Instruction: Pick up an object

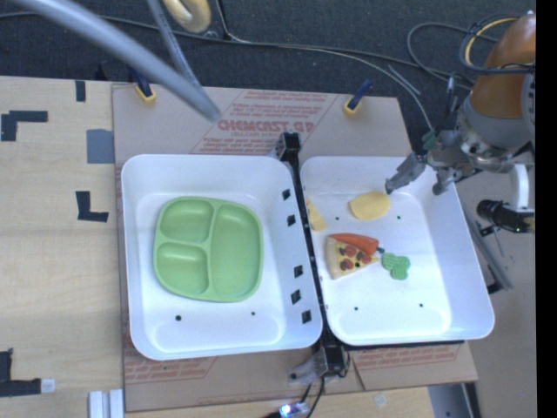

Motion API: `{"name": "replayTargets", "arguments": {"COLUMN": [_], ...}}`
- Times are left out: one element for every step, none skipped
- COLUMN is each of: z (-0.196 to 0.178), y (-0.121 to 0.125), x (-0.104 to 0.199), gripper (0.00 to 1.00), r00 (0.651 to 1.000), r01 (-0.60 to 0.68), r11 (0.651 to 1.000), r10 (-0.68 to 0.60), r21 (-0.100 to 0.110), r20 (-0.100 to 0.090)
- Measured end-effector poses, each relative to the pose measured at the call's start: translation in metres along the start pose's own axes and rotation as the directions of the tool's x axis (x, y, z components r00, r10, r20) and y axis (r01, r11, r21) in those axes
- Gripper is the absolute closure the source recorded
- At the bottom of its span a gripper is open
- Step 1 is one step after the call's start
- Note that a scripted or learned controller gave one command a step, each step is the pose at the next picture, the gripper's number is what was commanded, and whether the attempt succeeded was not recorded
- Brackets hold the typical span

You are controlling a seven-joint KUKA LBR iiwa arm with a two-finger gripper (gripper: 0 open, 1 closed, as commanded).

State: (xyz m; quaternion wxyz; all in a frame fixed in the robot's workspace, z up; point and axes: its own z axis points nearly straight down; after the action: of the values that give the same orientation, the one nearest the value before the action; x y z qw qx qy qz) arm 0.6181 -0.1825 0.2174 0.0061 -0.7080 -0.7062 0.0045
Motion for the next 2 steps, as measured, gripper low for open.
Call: {"name": "replayTargets", "arguments": {"z": [-0.009, 0.053], "y": [0.003, 0.009], "x": [0.001, 0.002], "gripper": [0.00, 0.00], "r00": [1.000, 1.000], "r01": [0.004, 0.005], "r11": [1.000, 1.000], "r10": [-0.004, -0.005], "r21": [-0.014, -0.009], "r20": [0.003, 0.003]}}
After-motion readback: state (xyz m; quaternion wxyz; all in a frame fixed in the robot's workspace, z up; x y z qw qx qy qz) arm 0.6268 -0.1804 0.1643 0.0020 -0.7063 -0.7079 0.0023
